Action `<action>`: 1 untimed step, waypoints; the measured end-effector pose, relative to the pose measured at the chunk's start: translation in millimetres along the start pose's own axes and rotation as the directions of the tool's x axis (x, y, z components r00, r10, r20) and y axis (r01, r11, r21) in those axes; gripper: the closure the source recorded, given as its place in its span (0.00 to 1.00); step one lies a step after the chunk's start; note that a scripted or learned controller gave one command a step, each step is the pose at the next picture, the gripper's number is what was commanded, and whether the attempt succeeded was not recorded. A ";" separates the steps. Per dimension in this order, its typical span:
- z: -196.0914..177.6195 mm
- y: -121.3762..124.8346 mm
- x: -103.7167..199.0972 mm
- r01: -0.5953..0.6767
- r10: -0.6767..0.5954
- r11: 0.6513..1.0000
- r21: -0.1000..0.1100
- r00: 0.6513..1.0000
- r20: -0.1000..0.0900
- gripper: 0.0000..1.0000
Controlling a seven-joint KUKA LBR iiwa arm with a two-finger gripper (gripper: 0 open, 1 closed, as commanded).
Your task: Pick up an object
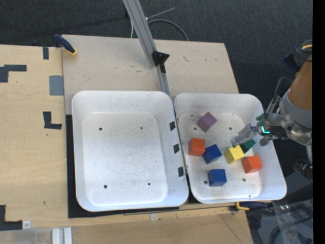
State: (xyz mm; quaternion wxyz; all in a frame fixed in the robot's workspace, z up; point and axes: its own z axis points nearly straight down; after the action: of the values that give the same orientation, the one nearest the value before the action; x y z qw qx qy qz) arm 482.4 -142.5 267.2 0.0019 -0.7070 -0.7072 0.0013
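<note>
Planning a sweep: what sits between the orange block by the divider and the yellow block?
One blue block, seen in the camera view, between the orange block and the yellow block.

Purple cube (206, 121), two blue cubes (212, 153), yellow cube (234, 154), white bins (81, 105)

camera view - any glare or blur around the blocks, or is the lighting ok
Camera view: even, soft lighting, no strong glare on the right bin; blocks cast faint shadows. The purple block and yellow block look sharp enough, slightly soft overall; the gripper is somewhat blurred.
</note>
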 end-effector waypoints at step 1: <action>-1.7 0.7 -0.1 0.001 -0.001 1.000 -0.004 1.000 0.001 0.00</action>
State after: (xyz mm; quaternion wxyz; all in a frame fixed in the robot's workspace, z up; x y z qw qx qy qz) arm 483.1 -142.6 268.9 0.0003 -0.7065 -0.7077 0.0002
